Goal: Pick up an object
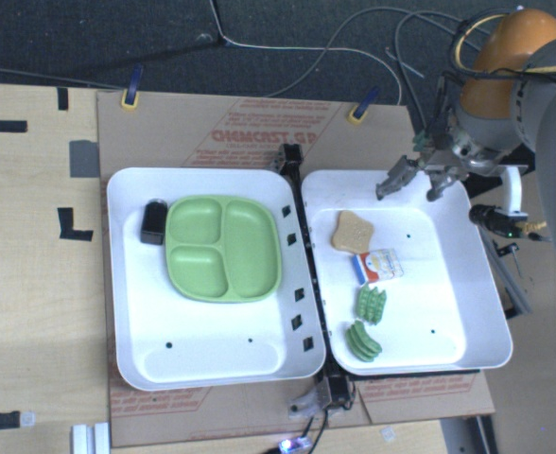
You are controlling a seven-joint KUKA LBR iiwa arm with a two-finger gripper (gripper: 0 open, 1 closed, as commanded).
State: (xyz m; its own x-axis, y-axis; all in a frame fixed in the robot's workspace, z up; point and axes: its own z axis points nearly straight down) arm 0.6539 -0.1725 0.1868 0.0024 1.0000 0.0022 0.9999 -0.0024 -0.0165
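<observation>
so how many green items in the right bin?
2. A knobbly green plastic piece sits mid-bin below the small red, white and blue packet; a curved green pod-shaped piece lies just below it, nearer the front wall. None look hidden.

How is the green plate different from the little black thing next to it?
The green divided plate is big, while the black block is small. The plate is light green with three compartments; the block is dark and plain. The plate sits mid-bin; the block lies at its left edge. Both lie in the left bin.
</observation>
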